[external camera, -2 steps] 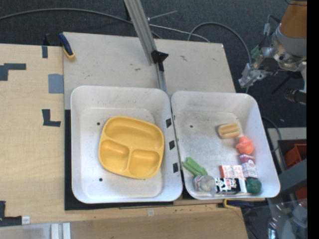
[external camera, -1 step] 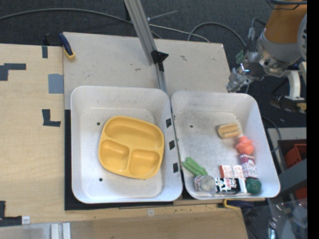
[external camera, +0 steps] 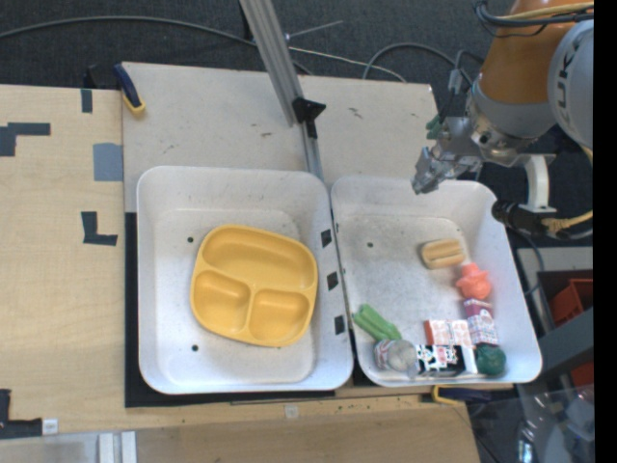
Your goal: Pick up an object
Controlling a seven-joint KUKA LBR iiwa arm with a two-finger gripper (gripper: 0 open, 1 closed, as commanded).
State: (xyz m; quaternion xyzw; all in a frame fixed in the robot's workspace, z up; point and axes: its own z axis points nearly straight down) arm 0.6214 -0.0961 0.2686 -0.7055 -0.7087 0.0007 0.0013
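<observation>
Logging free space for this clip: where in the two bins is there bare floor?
Right bin: bare from the bread-like piece to the divider, down to the green item. The lower right corner is crowded. Left bin: bare strips around the yellow tray, widest along the top.

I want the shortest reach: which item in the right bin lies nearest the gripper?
The tan bread roll; it lies alone toward the gripper, the rest farther along the bin's front.

I've got the grey gripper [external camera: 427,180] under the arm's orange band [external camera: 525,61]. Below it, a tan bun [external camera: 442,254], a pink toy [external camera: 473,284], red-and-white cartons [external camera: 449,334] and a green ball [external camera: 491,359]. Far left of it, a yellow tray [external camera: 254,285] in a white bin [external camera: 159,287].
</observation>
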